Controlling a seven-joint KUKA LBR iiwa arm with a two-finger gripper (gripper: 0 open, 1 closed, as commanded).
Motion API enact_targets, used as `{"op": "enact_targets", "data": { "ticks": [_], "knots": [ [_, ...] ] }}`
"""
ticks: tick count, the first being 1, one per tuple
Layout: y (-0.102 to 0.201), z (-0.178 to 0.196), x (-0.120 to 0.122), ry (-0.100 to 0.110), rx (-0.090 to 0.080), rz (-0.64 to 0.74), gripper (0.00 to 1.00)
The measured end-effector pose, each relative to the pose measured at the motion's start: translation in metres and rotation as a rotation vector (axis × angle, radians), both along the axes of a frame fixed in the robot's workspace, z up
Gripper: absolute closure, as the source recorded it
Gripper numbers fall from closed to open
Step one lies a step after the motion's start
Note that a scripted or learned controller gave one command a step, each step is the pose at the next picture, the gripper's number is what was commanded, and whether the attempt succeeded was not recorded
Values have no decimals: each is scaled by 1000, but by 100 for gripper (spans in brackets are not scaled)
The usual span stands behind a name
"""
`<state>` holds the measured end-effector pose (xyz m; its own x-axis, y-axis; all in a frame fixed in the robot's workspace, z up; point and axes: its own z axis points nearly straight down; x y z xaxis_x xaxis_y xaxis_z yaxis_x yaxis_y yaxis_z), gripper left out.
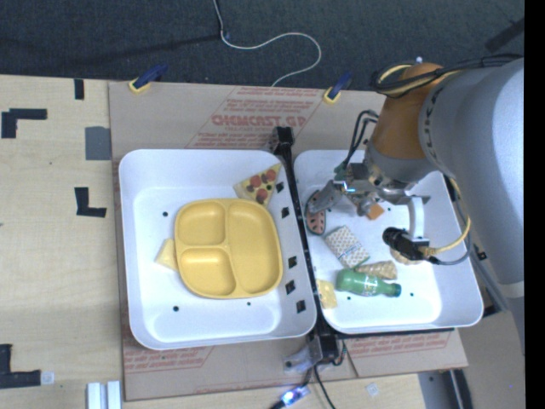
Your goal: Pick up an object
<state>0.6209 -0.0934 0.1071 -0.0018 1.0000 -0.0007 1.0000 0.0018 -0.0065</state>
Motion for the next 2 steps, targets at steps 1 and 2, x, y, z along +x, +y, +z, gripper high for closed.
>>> {"op": "enact_targets", "data": {
  "ticks": [1, 2],
  "knots": [
    [1, -24, -1, -3, -1, 1, 0],
    [2, -13, 0, -5, 0, 1, 100]
  ]
}}
